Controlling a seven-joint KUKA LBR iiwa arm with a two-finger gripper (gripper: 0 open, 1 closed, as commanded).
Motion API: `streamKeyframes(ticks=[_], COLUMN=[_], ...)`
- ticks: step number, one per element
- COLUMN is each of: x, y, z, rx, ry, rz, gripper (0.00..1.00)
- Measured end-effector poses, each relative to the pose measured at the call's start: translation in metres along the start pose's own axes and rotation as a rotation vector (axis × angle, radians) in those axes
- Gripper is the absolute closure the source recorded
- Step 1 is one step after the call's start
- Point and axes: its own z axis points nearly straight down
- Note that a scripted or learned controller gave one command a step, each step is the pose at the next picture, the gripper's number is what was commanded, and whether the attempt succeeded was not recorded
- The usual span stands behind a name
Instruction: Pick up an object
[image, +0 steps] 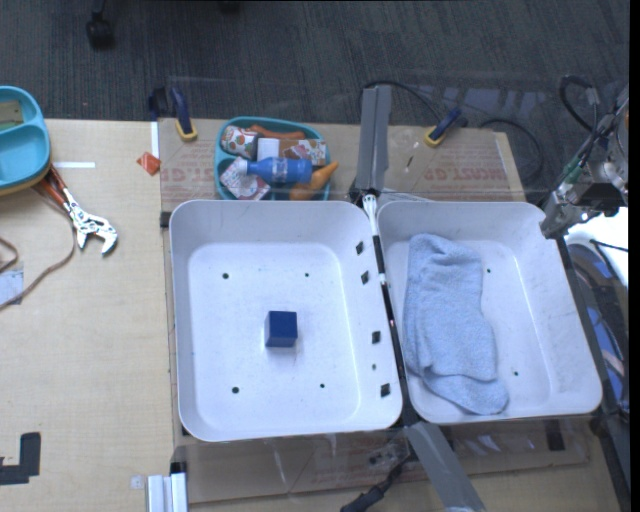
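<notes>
gripper parked at the right edge, nothing picked up yet.

the gripper (572, 205) sits over the far right rim of the right bin (560, 330); its opening cannot be told, and nothing is seen held. a light blue towel (452, 320) lies crumpled in that bin, long axis far-to-near, just left of and nearer than the gripper. a blue cube (282, 328) rests mid-floor in the left bin (200, 300), well apart to the left. judgement: the towel is the closer target.
</notes>
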Motion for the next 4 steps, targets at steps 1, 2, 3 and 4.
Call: streamKeyframes(ticks=[1,2,3,4], x=[0.114,0.113,0.064,0.029], y=[-0.022,-0.022,-0.081,-0.112], z=[0.083,0.083,0.022,0.037], rx=[0.001,0.001,-0.001,-0.001], ry=[0.001,0.0,0.0,0.001], rz=[0.139,0.141,0.238,0.022], gripper=[1.0,0.0,0.0,0.0])
